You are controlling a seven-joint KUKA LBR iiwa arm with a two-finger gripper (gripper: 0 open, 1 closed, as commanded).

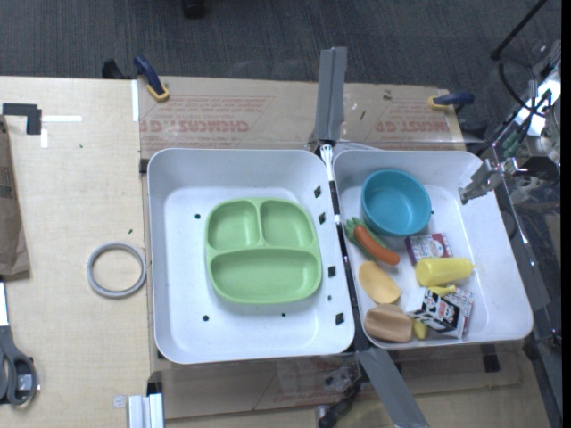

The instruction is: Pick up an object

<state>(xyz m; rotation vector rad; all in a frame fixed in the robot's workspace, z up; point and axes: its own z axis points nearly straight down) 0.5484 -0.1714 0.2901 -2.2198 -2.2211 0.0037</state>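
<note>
The right bin [500,266] holds several objects. A blue bowl [397,201] stands at its back, with a toy carrot [375,244] in front of it. A yellow block [443,270] lies beside a pink packet [426,246]. Nearer the front are a pale orange oval piece [379,283], a brown bun [389,325] and a black-and-white packet [446,310]. My gripper [477,188] hangs over the bin's back right corner, right of the bowl and apart from every object. It is small and partly lost in cables.
The left bin [169,239] bears a green divided plate [263,250]. On the bench to the left lie a grey tape ring [117,268], scissors [16,377] and a brown bag [11,212]. Clamps [152,77] [451,102] sit along the back edge. A grey post [332,96] rises between the bins.
</note>
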